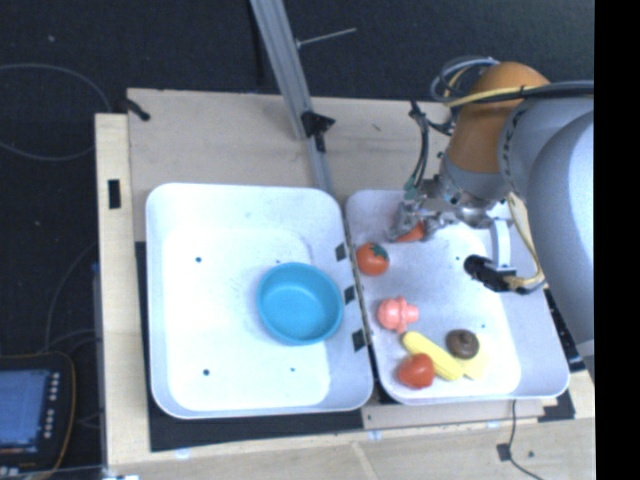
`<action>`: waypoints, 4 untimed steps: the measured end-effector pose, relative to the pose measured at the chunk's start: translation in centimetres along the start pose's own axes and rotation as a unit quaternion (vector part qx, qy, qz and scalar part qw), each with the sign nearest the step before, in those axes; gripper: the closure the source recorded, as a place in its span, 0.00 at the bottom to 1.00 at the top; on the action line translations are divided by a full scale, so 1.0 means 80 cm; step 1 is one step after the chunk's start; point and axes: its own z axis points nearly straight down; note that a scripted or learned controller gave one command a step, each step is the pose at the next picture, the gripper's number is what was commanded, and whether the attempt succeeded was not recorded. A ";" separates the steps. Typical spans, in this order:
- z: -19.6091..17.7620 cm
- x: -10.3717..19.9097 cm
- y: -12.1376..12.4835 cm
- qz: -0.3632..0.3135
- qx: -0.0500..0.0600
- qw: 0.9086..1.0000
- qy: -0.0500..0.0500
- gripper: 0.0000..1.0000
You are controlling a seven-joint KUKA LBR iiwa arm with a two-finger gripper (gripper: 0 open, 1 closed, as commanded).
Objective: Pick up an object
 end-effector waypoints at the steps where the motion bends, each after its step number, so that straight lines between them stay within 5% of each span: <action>1: -0.083 0.001 0.009 -0.002 -0.002 1.000 0.002 1.00; 3: -0.224 -0.003 0.009 -0.005 -0.002 1.000 0.001 1.00; 4: -0.228 0.063 -0.008 -0.002 0.002 1.000 0.002 1.00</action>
